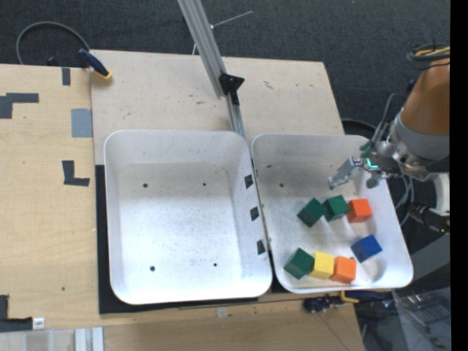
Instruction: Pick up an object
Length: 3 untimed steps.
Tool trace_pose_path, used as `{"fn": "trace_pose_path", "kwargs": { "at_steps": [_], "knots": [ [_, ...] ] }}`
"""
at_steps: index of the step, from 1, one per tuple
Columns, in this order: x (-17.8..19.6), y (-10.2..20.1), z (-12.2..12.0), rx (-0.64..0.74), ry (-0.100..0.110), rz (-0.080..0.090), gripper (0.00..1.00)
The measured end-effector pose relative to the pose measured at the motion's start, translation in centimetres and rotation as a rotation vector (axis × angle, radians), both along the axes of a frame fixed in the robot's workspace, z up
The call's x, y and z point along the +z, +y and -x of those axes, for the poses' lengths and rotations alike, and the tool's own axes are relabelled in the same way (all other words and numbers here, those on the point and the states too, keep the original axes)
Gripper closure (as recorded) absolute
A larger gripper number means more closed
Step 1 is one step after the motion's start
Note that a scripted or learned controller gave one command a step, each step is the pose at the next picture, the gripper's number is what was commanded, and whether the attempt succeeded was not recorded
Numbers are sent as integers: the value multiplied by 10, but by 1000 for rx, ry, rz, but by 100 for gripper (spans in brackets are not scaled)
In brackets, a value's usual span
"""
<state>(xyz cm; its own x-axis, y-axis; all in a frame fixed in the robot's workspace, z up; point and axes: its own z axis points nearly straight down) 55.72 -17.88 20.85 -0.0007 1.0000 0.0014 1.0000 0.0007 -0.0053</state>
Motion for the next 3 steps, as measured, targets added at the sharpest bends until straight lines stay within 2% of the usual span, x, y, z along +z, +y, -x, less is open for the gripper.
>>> {"fn": "trace_pose_path", "kwargs": {
  "at_steps": [1, 2, 3],
  "knots": [
    [2, 0, -1, 1, -4, 1, 0],
    [-43, 5, 4, 1, 0, 1, 0],
    [-92, -1, -5, 1, -7, -3, 0]
  ]
}}
